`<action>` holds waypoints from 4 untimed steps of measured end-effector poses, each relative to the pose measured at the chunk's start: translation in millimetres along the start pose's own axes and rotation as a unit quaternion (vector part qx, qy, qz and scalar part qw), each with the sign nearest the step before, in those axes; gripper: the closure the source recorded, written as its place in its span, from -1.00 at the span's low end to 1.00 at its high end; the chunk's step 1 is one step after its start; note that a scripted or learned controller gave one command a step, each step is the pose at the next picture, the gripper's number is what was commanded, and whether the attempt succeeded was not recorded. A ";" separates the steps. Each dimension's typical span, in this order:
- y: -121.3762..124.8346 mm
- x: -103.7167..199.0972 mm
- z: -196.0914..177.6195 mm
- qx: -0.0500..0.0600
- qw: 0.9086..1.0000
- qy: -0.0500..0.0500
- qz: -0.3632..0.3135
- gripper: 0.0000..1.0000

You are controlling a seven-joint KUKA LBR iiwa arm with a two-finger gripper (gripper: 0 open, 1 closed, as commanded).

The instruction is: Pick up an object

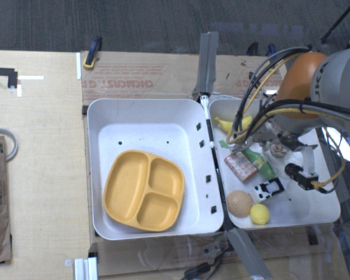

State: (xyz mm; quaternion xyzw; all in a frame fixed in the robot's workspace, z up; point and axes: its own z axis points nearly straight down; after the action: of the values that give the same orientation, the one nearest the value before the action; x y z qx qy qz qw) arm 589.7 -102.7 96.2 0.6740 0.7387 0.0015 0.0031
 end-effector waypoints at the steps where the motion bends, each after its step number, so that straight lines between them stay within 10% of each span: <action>1: 61.3 -33.6 -31.3 0.001 0.989 0.000 -0.145 -1.00; 2: 52.9 -27.2 -5.1 -0.004 0.982 -0.003 -0.191 -1.00; 3: 56.1 -30.1 -17.7 -0.010 0.982 -0.008 -0.190 1.00; 4: 56.0 -30.2 -17.6 -0.010 0.982 -0.008 -0.190 -1.00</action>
State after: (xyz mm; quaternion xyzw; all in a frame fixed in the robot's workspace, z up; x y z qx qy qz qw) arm 648.1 -127.6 114.2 0.5217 0.8530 0.0031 0.0162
